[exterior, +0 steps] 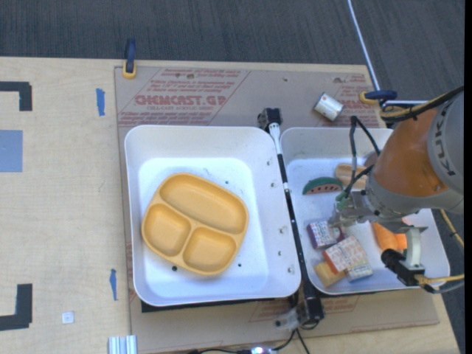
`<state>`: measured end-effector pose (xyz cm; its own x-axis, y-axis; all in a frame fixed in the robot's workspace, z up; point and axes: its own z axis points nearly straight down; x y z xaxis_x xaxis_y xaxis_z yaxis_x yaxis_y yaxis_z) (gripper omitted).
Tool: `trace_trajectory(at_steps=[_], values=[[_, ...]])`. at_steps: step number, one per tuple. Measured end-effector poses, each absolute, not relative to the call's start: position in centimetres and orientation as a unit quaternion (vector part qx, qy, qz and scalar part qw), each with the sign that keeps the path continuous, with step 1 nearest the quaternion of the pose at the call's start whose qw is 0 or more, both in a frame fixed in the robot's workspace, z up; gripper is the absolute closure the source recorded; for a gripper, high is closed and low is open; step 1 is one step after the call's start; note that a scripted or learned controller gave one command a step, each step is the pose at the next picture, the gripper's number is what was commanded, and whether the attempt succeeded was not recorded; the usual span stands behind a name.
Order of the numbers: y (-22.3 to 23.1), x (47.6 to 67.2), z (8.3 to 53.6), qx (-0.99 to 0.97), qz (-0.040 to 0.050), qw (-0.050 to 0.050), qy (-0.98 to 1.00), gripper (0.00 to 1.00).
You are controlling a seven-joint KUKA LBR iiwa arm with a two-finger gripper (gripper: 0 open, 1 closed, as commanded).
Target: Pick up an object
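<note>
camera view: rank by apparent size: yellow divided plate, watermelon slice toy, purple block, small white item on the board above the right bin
1. yellow divided plate, by far the largest
2. watermelon slice toy
3-4. purple block and small white item look about alike; not ranking them.

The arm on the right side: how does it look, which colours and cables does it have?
The arm has a grey shell with a wide orange band above the wrist and part of black lettering on the grey. Thin black cables loop beside it. The gripper is grey metal.
</note>
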<state>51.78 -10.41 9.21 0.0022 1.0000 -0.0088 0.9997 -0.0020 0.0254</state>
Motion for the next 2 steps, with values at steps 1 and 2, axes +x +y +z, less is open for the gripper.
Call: trace_trajectory(at_steps=[1, 2], values=[[-10.5, 51.6, 9.0, 0.709, 0.0034, 0.010, 0.705, 0.00], [-10.2, 51.8, 10.1, 0.707, 0.0067, 0.009, 0.707, 1.00]])
